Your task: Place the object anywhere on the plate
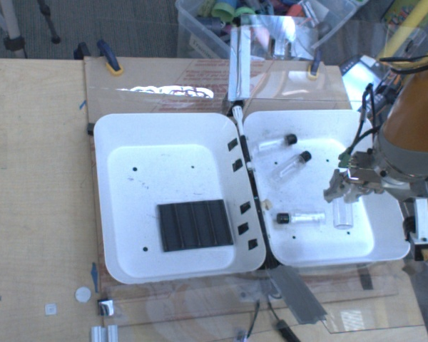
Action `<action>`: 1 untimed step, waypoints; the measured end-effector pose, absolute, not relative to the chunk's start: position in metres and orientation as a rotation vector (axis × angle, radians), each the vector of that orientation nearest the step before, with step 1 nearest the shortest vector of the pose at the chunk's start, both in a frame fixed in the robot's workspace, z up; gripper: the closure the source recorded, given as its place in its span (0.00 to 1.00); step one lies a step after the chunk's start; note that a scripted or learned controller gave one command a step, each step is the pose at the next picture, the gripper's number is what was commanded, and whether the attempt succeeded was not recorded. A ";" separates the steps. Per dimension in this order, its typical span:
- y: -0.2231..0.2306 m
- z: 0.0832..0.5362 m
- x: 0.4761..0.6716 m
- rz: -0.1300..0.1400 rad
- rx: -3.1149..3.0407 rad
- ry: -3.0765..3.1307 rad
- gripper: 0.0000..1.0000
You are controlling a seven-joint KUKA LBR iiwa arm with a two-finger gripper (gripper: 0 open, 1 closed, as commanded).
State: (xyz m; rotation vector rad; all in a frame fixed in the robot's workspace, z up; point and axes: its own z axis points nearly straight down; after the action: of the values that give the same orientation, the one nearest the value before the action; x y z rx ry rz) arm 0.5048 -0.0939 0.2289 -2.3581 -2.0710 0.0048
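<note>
Vial (342,216) is the likely object here: a clear tube hanging upright directly under the gripper (344,191), over the right bin (385,244). Its top appears to sit at the gripper's tip, but whether it is truly clamped or just standing beneath cannot be told from this view, nor how far the jaws are apart.

The step in hand looks like the pick, or the moment just after it. If the vial is held, the next move calls for a lift clear of the bin wall, then a carry across the central divider to the dark ribbed plate (195,224) lying flat in the left bin (121,255), and a gentle release anywhere on it. The ribs should help stop the tube rolling off.

The right bin also holds 3 more black-capped vials: 1 near the top (278,143), 1 slanted just below it (292,164), and 1 lying low (299,219) close to the gripper. The left bin holds the plate.
</note>
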 end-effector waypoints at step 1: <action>-0.002 0.269 0.537 0.001 -2.524 -1.871 1.00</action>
State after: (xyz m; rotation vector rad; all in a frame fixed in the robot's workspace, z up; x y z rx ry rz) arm 0.5373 -0.0017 0.2695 -2.5237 -1.8711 0.0007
